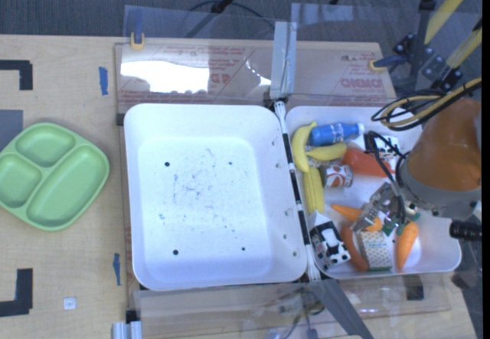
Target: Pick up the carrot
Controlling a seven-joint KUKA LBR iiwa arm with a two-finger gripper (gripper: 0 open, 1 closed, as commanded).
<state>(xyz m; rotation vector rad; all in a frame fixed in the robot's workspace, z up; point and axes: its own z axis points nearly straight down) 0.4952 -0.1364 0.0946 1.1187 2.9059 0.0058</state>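
— So where was the carrot (406,244) at that point?

— Low in the right of the frame, in the right bin (444,259). It lay close to that bin's near rim, leafy end up toward the wrist, just beside a small patterned box (377,249). Other orange pieces lay near it, and I could not tell whether they were carrots too.

— And the gripper (381,213)?

— Down inside the same bin, just up and left of the carrot, over the clutter. Whether the pincer was released or clenched, I could not tell; the wrist and cables hid it. Nothing was visibly held.

— Why was the arm (448,154) hanging so far over the bin?

— It reached in from the right edge, so I judged the orange-banded wrist had to sit above the carrot's end to get the tool down there.

— What crowded the pick?

— A banana (300,148), a corn cob (314,188), a blue bottle (334,132) and a can (337,175) sat toward the bin's upper left. The box was the nearer worry; it could have been nudged or caught instead.

— And the left bin (207,177)?

— Mid-frame, bearing only pen marks. A green plate (50,175) lay at the far left, well apart.
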